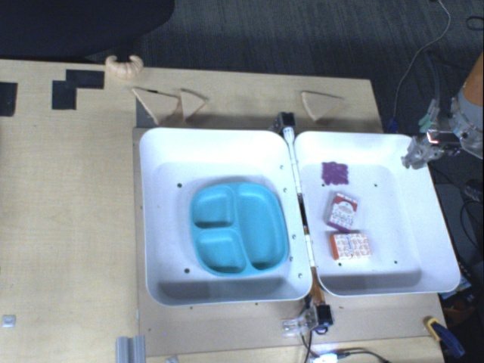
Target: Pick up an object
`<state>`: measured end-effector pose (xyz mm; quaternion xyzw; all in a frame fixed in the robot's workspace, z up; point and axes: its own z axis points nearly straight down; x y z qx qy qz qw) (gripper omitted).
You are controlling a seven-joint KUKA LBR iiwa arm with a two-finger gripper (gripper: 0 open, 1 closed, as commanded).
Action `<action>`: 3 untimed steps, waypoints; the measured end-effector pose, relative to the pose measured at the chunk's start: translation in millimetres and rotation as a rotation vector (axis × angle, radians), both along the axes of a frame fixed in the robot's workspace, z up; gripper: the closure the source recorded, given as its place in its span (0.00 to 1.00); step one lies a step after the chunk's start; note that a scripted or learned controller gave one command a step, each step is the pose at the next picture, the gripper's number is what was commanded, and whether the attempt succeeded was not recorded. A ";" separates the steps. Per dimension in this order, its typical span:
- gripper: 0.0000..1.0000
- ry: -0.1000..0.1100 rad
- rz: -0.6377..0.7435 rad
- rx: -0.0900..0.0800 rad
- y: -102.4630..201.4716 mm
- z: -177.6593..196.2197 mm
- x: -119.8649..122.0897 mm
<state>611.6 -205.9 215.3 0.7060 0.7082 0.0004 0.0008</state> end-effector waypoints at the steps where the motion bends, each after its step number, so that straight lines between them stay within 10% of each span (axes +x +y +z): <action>1: 1.00 -0.003 0.003 0.001 49.6 5.3 58.3; 2: 1.00 -0.004 0.001 -0.002 3.1 25.2 58.0; 3: 1.00 -0.001 0.000 0.000 18.4 27.2 8.4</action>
